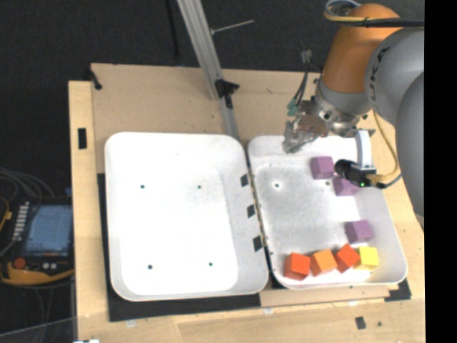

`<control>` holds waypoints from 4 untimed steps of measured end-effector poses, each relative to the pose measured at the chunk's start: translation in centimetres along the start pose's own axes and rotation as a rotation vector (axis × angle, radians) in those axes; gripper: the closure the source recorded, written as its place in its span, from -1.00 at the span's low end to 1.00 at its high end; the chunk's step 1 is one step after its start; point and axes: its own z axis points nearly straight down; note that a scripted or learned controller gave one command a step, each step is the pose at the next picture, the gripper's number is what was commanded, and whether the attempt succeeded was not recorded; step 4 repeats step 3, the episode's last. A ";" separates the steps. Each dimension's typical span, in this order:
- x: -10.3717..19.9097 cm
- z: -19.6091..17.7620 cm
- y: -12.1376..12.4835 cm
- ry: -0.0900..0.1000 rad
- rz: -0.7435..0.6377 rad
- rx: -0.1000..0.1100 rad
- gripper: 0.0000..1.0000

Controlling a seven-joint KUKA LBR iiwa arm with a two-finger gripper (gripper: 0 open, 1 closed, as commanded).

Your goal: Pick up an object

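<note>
The right bin (300, 213) holds several small blocks. A purple block (322, 166) lies near its far side, a second purple block (347, 187) just to the right of it, and a third purple block (358, 230) further forward. Along the near rim sit a red-orange block (297, 265), an orange block (323, 261), a red block (348, 256) and a yellow block (368, 256). My gripper (294, 141) hangs over the bin's far left corner, to the left of the first purple block and apart from it. No block shows in it.
The left bin (171, 213) lies beside the right one. A slanted metal pole (203, 45) rises behind the bins. A black device with a green light (355, 172) hangs by the wrist cable, over the second purple block. A screen unit (46, 231) sits off the bench at left.
</note>
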 end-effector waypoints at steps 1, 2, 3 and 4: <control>6.1 0.2 -0.1 0.002 -0.001 0.005 1.00; 11.5 -0.8 1.0 0.002 -0.001 0.002 1.00; 15.9 -1.7 0.4 0.001 0.000 0.002 1.00; 15.9 -1.7 0.4 0.001 0.000 0.002 1.00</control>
